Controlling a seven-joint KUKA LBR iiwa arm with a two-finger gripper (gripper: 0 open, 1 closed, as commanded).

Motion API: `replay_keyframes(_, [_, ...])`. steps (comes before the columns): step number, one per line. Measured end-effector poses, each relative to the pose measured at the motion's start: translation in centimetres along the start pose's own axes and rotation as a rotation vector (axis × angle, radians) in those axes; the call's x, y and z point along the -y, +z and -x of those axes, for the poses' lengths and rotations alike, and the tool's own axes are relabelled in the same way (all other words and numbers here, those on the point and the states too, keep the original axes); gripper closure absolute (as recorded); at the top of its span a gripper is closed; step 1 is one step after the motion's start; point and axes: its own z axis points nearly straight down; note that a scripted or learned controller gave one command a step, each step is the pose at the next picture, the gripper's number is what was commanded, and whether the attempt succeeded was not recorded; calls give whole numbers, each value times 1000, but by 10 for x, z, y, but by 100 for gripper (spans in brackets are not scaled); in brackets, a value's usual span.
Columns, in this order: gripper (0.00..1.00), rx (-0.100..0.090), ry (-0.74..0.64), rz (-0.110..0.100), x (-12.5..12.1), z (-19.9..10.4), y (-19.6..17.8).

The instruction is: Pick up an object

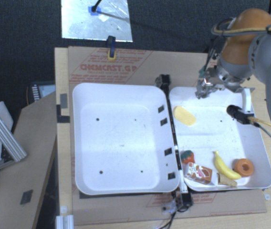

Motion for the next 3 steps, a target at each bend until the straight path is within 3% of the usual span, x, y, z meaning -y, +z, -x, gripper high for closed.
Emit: replay_keyframes(3, [100, 2, -7, 9, -4, 0, -33])
